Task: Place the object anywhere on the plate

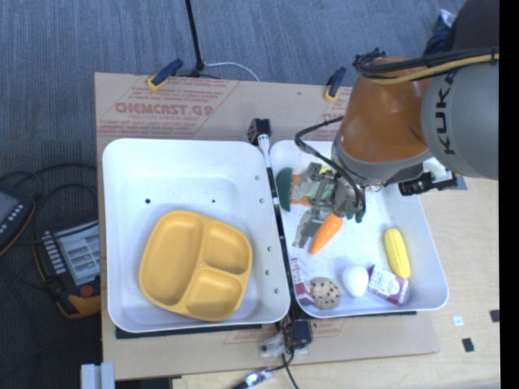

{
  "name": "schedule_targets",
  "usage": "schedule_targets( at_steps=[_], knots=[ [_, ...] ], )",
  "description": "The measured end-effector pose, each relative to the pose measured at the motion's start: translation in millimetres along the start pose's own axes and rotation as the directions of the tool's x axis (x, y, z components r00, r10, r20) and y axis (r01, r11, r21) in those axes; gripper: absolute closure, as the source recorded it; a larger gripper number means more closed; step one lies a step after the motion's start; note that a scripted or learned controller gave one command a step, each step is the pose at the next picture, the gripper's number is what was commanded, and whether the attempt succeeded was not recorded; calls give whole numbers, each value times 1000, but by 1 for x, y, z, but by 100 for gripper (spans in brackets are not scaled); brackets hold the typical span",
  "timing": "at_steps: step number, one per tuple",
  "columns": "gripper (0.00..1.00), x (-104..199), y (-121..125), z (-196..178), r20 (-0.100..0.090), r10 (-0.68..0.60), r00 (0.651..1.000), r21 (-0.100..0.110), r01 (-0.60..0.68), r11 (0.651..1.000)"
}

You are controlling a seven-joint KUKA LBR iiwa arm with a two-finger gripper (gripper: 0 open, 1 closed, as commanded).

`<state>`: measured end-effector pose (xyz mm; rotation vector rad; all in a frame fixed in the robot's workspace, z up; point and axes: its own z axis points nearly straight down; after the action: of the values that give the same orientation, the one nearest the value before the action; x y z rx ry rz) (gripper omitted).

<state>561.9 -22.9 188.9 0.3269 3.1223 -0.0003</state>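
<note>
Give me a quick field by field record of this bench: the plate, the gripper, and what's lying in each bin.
plate: yellow three-compartment plate, in the left bin, nothing on it
gripper: gripper low over the right bin, at the carrot
carrot: toy carrot, tilted, right beside the gripper's tip; a grasp cannot be confirmed
other right bin items: corn cob, white egg, spotted cookie, small red-and-white packet, dark green item by the bin's left wall
task state: object not yet on plate

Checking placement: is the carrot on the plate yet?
No. The carrot sits in the right bin, by the pincer; the yellow plate is in the left bin.
</note>
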Motion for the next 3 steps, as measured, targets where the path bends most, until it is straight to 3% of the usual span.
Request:
schedule_targets(
  at_steps=[3],
  knots=[
    [0,0,0,0,-1,0,1000,-1,0,1000]
  ],
)
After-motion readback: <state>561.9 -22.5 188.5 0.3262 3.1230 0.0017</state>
